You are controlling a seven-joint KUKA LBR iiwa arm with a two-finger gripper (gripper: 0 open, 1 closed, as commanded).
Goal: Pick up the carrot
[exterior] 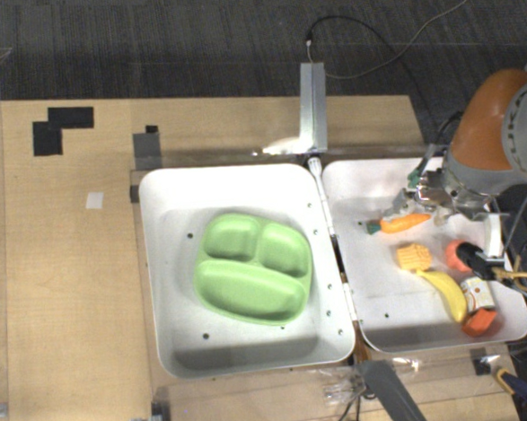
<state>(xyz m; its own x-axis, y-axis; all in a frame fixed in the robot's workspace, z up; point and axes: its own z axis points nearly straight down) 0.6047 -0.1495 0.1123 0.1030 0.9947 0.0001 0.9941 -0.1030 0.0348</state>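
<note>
The carrot (401, 224) is orange with a small green tip pointing left, and it lies level in the upper middle of the right bin (370, 315). My gripper (425, 199) comes in from the right and sits right over the carrot's right end, touching or nearly touching it. The wrist hides where the two meet. I cannot tell whether the carrot rests on the bin floor or hangs just above it.
Below the carrot lie a yellow corn piece (413, 258), a banana (446, 295), a red-orange item (455, 254) and an orange-and-white item (479, 311). The left bin (169, 212) holds a green divided plate (252, 267). A metal post (314, 103) stands behind the bins.
</note>
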